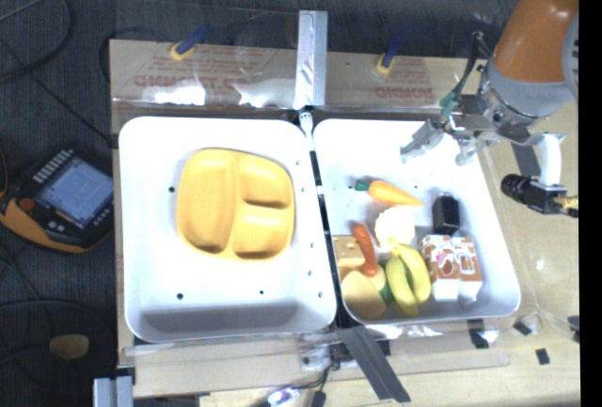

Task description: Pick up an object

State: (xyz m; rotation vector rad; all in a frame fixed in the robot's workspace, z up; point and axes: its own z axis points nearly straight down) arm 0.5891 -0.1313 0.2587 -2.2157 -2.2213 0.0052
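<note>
**A:** Where is the arm (536, 29) sitting right now?

**B:** It is reaching in from the right, hanging over the far right corner of the right bin (376, 134). The gripper (442, 144) is pointing down over the far part of that bin, above bare white floor.

**A:** Is it gripping anything?

**B:** No. Its two fingers are standing apart, and nothing is lying between them.

**A:** And the things it could pick?

**B:** They are all crowding the near half of the right bin. A carrot (391, 194) is lying farthest from us, closest to the gripper but still apart from it. Just right of it a small black object (445, 211) is standing. A white piece (395, 226) is sitting nearer than the carrot. A red-and-white carton (451, 266) is lying at the near right side. A banana (408, 275) is lying just left of the carton, a thin orange-red piece (365, 247) is slanting beside the banana, and a yellowish fruit (362, 292) is resting in the near left corner.

**A:** What is the left bin (150, 208) holding?

**B:** A yellow divided tray (235, 203), lying flat around its middle. Off the bench on the far left, a handheld pendant (61, 198) is lying on the dark floor.
</note>
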